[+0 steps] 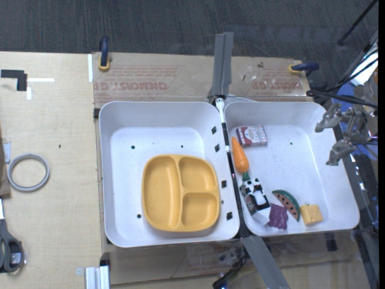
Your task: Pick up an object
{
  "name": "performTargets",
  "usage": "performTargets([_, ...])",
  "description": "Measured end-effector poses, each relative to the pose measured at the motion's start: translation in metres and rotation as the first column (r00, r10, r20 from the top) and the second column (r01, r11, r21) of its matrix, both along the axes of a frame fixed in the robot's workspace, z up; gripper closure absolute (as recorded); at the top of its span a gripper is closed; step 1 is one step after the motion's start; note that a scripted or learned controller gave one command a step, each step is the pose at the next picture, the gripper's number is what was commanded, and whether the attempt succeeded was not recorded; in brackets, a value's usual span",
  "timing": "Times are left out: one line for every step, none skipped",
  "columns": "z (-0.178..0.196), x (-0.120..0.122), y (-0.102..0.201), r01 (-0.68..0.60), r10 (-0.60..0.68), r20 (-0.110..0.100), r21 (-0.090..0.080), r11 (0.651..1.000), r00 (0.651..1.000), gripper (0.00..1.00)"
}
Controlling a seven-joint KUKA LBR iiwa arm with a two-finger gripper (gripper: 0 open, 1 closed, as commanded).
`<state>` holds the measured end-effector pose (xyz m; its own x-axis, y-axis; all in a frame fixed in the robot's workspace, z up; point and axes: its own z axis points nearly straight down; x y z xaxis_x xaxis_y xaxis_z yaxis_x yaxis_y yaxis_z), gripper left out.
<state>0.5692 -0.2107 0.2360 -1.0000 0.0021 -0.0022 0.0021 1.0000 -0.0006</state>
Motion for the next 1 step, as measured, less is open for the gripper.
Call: performTargets([-0.1429, 0.0405, -0.0030, 0.011, -0.011, 0.003, -0.001, 1.000, 1.000, 0.00])
